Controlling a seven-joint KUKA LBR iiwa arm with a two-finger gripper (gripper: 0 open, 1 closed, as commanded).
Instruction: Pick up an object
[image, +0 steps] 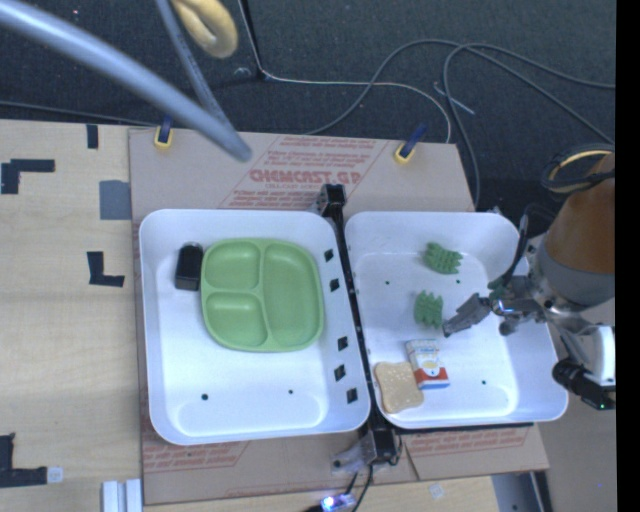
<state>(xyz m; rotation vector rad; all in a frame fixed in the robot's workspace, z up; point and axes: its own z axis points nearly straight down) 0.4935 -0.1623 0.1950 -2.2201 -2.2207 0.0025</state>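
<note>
Objects all lie loose in the right bin (500, 240); nothing is lifted yet. Our tool (468, 318) hovers at three o'clock of the green piece (428, 309); whether its grip is apart or together we cannot tell.

We log a left bin (165, 330) with green divided plate (263, 295) and black block (188, 267); a right bin (500, 400) with two green pieces (441, 258), carton (428, 362), bread slice (398, 386), gripper (465, 318) beside them.
</note>
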